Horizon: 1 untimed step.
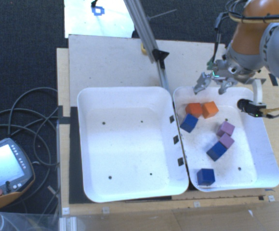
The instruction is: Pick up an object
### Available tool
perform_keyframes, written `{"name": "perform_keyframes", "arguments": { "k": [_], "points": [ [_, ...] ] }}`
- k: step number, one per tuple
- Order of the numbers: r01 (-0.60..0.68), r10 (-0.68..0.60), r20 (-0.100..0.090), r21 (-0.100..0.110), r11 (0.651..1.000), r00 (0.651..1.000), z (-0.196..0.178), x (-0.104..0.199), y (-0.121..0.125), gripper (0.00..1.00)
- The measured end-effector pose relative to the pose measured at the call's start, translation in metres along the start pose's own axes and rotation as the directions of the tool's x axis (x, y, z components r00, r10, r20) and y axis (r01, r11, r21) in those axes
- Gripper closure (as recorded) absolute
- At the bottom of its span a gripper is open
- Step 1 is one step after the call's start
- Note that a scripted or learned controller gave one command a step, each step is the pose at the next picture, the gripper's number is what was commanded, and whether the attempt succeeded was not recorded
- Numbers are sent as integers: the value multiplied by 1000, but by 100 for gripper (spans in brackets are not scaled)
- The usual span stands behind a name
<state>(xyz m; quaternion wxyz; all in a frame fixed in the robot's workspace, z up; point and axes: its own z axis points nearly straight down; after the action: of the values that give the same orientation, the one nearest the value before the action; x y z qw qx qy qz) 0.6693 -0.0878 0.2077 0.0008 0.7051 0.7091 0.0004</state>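
My gripper (213, 84) hangs open over the far edge of the right bin (267, 153), with nothing between its fingers. Just below it lie two orange blocks (194, 109) (209, 109) side by side. A blue block (189, 123) rests left of them near the bin's divider. Two purple blocks (226, 128) (226, 140) sit mid-bin, touching another blue block (217, 151). A third blue block (205, 176) lies near the front edge.
The left bin (125, 143) stands beside the right one. A slanted metal rod (141, 20) crosses the back of the bench. Cables and a teach pendant (4, 170) lie on the floor at left.
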Motion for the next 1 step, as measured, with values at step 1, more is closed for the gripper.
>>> {"name": "perform_keyframes", "arguments": {
  "k": [1],
  "points": [
    [0,0,-1,5,1000,1000,60,3,6,0]
  ]
}}
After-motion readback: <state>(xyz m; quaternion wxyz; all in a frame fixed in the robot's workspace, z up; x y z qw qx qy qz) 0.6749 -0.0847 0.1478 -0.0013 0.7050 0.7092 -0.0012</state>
